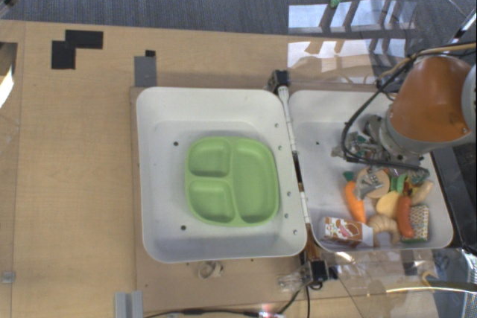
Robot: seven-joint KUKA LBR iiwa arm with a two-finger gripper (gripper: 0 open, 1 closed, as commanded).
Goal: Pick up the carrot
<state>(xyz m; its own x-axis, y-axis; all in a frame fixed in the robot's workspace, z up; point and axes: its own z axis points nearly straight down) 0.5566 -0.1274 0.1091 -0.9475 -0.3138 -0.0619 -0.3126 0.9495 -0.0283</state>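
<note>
A tan wooden worktop (74, 182) is seen from above, with grey ribbed flooring beyond its far edge and black markings toward ten o'clock. Two shallow white bins are set side by side on it.

The carrot (354, 201) is found in the right bin (317, 130), toward that bin's five o'clock corner, lying on the bin floor with its orange body running roughly from eleven to five o'clock. It forms the nine o'clock edge of a crowded pile of toy food: a pale yellow piece (388, 203) just at its three o'clock, a second orange-red piece (405, 216) beyond that, a tan roll-shaped piece (383, 223) at its five o'clock, and a small printed carton (344, 230) at its six o'clock.

The tool (375, 154) is positioned over the pile, at about one o'clock from the carrot, beneath the arm's orange band (428, 100). Its state cannot be told, and nothing is seen gripped.

In the left bin (160, 130) a green divided plate (232, 181) is resting near the centre.
</note>
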